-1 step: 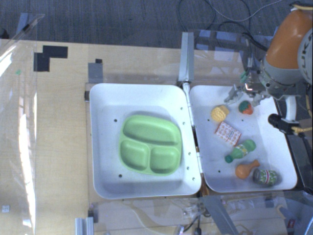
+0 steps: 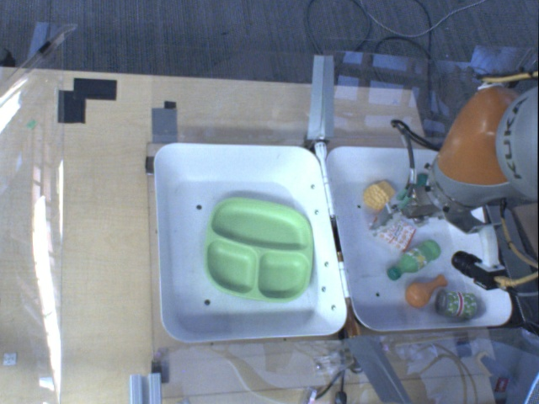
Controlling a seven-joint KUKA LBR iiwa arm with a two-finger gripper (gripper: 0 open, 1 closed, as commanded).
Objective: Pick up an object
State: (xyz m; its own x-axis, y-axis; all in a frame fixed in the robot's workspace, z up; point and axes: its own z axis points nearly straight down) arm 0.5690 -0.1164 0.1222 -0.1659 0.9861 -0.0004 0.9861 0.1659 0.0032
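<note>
The end effector (image 2: 410,199) is hovering beside the corn cob (image 2: 378,195); I cannot tell its state. It should be descending squarely, avoiding the snack packet (image 2: 394,235).

Robotics lab: taped bench (image 2: 101,251), loose cables (image 2: 370,15), white bins (image 2: 177,225).

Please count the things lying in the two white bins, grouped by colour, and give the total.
Green: 2, the green plastic divided tray and the small green bottle
Yellow: 1, the yellow corn cob
Orange: 1, the orange pear-shaped toy
Multicoloured: 2, the printed can and the red-and-white packet
Total: 6
</note>
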